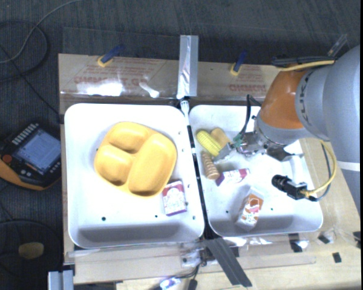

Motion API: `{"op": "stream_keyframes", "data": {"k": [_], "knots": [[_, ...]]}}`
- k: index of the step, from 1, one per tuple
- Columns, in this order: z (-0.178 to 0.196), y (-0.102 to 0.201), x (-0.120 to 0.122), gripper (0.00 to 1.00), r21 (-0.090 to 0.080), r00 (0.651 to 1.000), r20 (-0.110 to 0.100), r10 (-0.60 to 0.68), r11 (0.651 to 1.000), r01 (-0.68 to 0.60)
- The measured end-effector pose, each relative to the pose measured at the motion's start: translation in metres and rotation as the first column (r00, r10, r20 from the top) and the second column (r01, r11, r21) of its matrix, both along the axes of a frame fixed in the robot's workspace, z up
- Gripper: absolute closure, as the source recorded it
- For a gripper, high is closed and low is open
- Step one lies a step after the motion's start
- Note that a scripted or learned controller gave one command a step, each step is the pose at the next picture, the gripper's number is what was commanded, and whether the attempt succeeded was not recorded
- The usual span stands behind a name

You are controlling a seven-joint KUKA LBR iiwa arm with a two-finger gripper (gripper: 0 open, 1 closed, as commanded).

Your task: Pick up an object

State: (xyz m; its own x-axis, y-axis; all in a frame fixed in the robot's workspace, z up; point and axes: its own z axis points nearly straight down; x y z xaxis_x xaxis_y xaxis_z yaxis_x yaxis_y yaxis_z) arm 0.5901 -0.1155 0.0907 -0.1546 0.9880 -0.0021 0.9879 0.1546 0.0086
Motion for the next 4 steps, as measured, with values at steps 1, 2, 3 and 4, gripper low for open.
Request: {"op": "stream_keyframes", "data": {"k": [1,2,3,4], "knots": [[-0.003,0.012,0.076,0.00,-0.003,0.999,-0.025,-0.041,0.999,0.041],[0.052,-0.026,0.050,0.00,-0.003,0.997,-0.012,-0.076,0.997,0.076],[0.052,-0.026,0.050,0.00,-0.003,0.997,-0.012,-0.076,0.997,0.076],[-0.001,-0.035,-0.041,0.00,0.000,1.000,-0.001,-0.028,1.000,0.028]]}}
